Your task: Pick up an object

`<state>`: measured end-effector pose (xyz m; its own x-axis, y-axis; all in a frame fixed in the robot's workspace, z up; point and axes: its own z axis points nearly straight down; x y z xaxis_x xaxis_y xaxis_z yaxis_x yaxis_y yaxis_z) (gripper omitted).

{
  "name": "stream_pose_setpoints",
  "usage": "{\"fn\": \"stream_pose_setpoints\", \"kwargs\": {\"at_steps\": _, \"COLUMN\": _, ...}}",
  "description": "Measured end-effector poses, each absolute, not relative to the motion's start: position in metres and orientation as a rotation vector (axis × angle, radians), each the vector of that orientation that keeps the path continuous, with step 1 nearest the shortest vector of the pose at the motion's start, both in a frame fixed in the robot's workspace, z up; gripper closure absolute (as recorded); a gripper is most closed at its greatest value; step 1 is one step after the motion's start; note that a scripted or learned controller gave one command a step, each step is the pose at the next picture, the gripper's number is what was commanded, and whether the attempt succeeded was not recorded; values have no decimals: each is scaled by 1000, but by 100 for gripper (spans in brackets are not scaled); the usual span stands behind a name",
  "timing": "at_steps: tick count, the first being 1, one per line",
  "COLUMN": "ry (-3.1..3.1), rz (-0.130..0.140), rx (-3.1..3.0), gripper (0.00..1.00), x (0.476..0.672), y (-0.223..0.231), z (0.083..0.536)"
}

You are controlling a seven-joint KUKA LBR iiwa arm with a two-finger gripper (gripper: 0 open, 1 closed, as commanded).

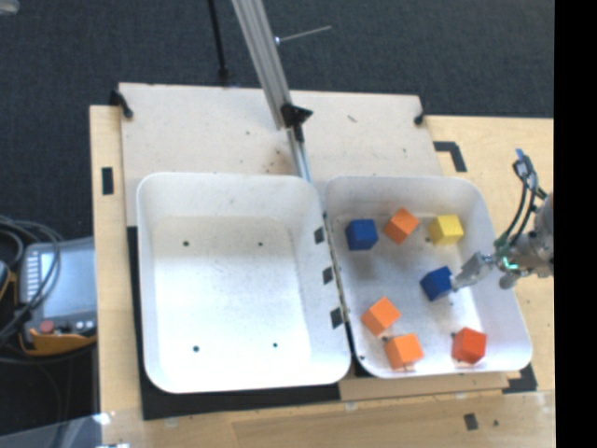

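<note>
The right bin (422, 190) holds several small cubes. Along its far side sit a blue cube (362, 234), an orange cube (402, 225) and a yellow cube (447, 230). A second blue cube (436, 283) lies in the middle right. Two orange cubes (381, 315) (404, 350) and a red-orange cube (469, 345) rest near the front. My gripper (465, 274) reaches in low from the right, its tip right against the second blue cube's right side. Nothing is lifted off the bin floor.
The left bin (233, 278) stands beside the right one. A slanted metal pole (266, 54) rises from the back, between the bins. A grey device with cables (51, 292) sits off the bench at the left.
</note>
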<state>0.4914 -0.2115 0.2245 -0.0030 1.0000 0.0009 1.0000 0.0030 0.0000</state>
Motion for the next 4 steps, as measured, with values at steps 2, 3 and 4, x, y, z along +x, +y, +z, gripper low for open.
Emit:
{"fn": "stream_pose_setpoints", "kwargs": {"at_steps": 2, "ry": -2218, "rz": 6, "rx": -2221, "gripper": 0, "x": 493, "y": -212, "z": 162}}
{"fn": "stream_pose_setpoints", "kwargs": {"at_steps": 3, "ry": -2218, "rz": 5, "rx": -2223, "gripper": 0, "x": 495, "y": -210, "z": 100}}
{"fn": "stream_pose_setpoints", "kwargs": {"at_steps": 4, "ry": -2217, "rz": -2, "rx": -2228, "gripper": 0, "x": 496, "y": -211, "z": 99}}
